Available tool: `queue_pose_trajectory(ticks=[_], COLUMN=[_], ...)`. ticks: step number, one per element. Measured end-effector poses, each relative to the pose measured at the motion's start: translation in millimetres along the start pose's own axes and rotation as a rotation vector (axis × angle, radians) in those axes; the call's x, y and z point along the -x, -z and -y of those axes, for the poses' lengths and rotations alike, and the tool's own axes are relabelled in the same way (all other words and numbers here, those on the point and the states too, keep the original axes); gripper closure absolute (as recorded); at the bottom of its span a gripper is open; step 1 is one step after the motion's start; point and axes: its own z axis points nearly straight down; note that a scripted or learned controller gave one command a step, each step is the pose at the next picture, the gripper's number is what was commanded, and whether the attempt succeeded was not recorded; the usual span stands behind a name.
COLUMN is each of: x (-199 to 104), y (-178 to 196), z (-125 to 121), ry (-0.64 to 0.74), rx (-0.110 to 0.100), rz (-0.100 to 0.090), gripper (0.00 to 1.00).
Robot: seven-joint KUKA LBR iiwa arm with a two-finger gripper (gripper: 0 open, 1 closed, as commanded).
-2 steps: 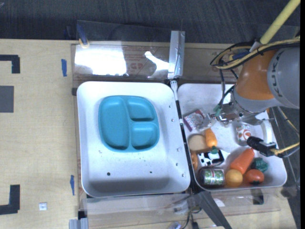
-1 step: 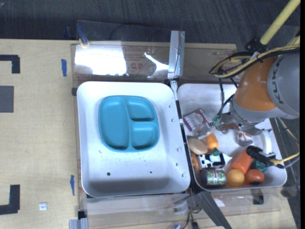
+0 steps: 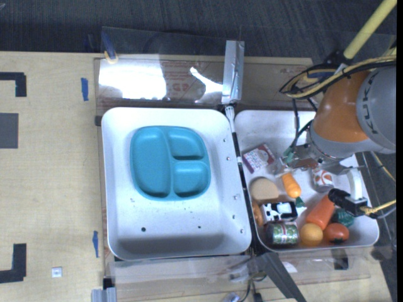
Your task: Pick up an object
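The gripper [image 3: 301, 159] hangs over the right bin [image 3: 264, 121], beside a small carrot [image 3: 290, 185]; its grip I can't tell.

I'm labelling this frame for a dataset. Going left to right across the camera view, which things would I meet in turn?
Blue divided plate in the left bin → small printed packet → black-and-white carton → large carrot in the right bin.

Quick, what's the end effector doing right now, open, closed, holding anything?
End effector: over the right bin, above the toy food; open or closed cannot be told, and nothing is seen held.
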Motion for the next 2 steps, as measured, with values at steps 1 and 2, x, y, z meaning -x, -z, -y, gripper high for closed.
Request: queue_pose_trajectory(ticks=[1, 2], x=[-58, 14], y=[88, 152], z=[36, 35], ry=[-0.08, -0.154], rx=[-0.006, -0.008], rz=[-0.004, 0.0], gripper=[1.0, 1.0])
